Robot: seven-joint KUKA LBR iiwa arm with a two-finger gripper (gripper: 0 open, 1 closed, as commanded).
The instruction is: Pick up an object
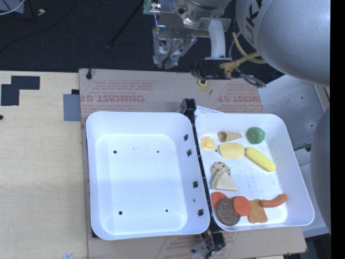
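The right bin [296, 198] holds several toy foods: a green ball [256, 135], a corn cob [260, 159], a pale yellow lump [232, 151], a small cone [229, 136], a cream wedge [225, 183], a brown cookie [228, 212] and a reddish sausage [274, 200]. My gripper [168, 58] hangs high above the bench's far edge, behind both bins and well away from the food. I see nothing in it.
The left bin [97, 144] lies beside the right one, with a black hinge strip [195, 166] between them. Both rest on a cardboard sheet [135, 93]. The grey arm [291, 26] covers the upper right. A wooden bench top [38, 161] spreads to the left.
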